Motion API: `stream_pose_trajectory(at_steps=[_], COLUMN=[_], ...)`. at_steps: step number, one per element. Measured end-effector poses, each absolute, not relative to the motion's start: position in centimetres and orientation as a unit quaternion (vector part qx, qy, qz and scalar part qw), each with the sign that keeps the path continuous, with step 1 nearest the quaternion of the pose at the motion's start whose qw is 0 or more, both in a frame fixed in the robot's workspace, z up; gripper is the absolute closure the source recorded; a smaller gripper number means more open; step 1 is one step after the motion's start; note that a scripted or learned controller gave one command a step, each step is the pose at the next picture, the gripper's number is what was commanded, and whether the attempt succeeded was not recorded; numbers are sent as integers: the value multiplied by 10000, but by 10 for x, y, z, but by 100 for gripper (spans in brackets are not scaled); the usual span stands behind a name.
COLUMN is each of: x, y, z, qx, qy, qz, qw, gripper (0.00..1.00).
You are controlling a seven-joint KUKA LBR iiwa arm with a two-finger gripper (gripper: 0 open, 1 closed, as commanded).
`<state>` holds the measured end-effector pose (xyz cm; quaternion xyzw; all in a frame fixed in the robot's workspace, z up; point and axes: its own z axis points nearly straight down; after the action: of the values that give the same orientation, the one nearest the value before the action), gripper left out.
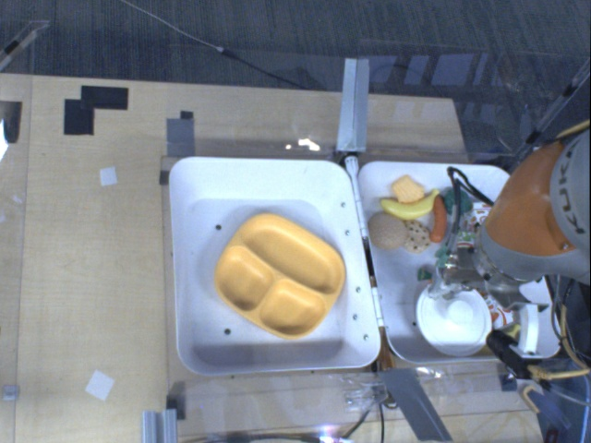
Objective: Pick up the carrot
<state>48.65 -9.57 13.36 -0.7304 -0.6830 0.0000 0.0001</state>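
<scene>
The carrot (439,220) is a slim orange-red piece lying upright in the picture in the right bin (397,335), just right of the banana (408,208). Its green top points to the far side, and cables partly cover it. My gripper (446,277) hangs a little nearer than the carrot, over the far rim of a white bowl (452,321). Nothing shows in its grasp. The grey wrist and the orange band (531,215) reach in from the right and hide the bin's right part.
Beside the carrot lie a yellow cracker-like piece (405,188), a brownish round item (388,232) and a speckled cookie (416,237). The left bin (199,247) holds a yellow three-compartment plate (277,273). A metal divider post (352,109) stands behind the bins.
</scene>
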Motion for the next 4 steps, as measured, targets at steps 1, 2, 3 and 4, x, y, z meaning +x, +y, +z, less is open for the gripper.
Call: stream_pose_trajectory(at_steps=[1,2,3,4], x=[511,492,491,490], y=[-134,-112,-95,-96], z=[277,149,92,91], qx=[-8107,-8166,-8663,-8665], qy=[-5854,-5771,-4995,-4991], qz=[-32,22,-29,-16], qw=[-36,24,-16,-9], gripper=[100,100,100,0])
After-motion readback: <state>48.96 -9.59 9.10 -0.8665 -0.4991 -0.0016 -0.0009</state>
